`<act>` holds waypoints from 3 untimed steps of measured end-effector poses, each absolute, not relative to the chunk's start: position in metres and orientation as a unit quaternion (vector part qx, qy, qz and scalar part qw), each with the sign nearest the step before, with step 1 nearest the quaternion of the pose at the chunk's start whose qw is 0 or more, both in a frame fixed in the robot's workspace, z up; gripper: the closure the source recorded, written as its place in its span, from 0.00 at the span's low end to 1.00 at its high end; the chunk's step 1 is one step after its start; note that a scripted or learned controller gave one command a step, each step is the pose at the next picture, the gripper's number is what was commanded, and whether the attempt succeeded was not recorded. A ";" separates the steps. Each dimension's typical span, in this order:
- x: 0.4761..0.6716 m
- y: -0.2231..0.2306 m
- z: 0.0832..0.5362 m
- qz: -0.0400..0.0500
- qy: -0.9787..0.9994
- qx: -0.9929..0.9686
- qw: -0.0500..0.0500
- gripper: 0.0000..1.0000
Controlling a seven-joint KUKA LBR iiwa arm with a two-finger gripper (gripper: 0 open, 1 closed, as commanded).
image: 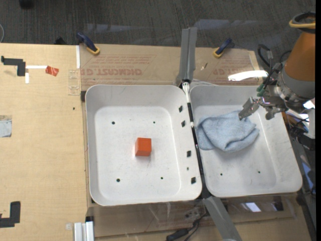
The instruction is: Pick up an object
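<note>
Left bin [100, 185]: orange block [143, 147], centre, loose and clear of the walls. Right bin [281, 179]: blue cloth [228, 133], crumpled. Tool [261, 108]: fingers spread, empty, above cloth's upper right edge; judged lined up for cloth.

The cardboard sheet [150, 67] behind the bins bears upside-down red print, roughly "CHEMCAST GP".
</note>
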State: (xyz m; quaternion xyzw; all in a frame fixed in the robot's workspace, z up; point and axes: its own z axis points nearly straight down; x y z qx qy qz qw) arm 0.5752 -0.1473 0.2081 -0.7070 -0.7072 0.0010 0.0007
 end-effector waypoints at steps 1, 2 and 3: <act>0.603 -0.099 0.097 -0.001 -0.800 -0.600 -0.002 0.00; 0.604 -0.101 0.107 -0.001 -0.799 -0.602 -0.003 1.00; 0.659 -0.082 0.191 0.001 -0.662 -0.749 0.000 1.00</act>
